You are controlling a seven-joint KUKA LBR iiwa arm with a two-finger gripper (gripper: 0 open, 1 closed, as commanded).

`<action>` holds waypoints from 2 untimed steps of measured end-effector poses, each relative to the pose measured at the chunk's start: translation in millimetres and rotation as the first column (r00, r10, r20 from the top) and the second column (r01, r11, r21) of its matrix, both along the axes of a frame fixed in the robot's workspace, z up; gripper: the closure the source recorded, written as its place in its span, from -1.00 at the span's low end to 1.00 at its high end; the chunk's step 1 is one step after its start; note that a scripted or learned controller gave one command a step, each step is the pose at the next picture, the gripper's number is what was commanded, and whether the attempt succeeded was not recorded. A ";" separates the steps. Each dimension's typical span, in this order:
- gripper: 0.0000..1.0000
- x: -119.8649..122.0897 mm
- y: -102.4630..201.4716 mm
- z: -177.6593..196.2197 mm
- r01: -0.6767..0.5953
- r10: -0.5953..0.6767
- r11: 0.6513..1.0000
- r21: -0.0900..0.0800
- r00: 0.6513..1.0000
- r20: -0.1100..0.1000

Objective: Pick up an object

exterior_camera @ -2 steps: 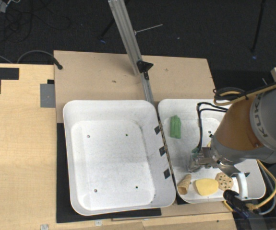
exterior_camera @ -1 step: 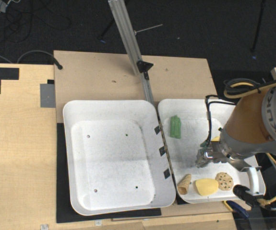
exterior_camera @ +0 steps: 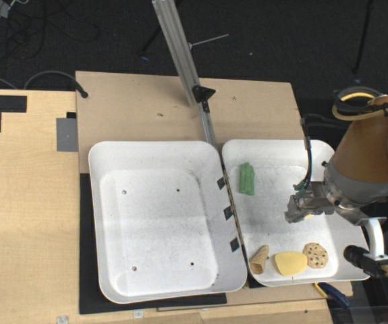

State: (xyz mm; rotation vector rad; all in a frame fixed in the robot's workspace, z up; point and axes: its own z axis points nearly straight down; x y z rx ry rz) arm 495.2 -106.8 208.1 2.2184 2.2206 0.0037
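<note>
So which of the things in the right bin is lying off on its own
The green block, up near the divider at the bin's far side. The cone-shaped piece, yellow piece and cookie cluster along the near edge.

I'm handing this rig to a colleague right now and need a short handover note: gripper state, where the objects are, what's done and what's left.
Gripper: over the right bin, above bare floor toward its right side; nothing visible between its fingers, and I cannot tell whether it is open or shut.
Objects, all in the right bin: green block near the divider at the upper left; cone-shaped piece, yellow piece and cookie along the near edge.
Left bin: beside the right one.
Done: no pick yet.
Left: choose an object, descend, grasp, lift.
</note>
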 end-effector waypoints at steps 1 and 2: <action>1.00 0.3 -1.0 11.7 0.000 0.000 1.000 0.000 1.000 -0.004; 1.00 5.6 51.3 4.9 -0.003 0.003 1.000 0.003 1.000 -0.008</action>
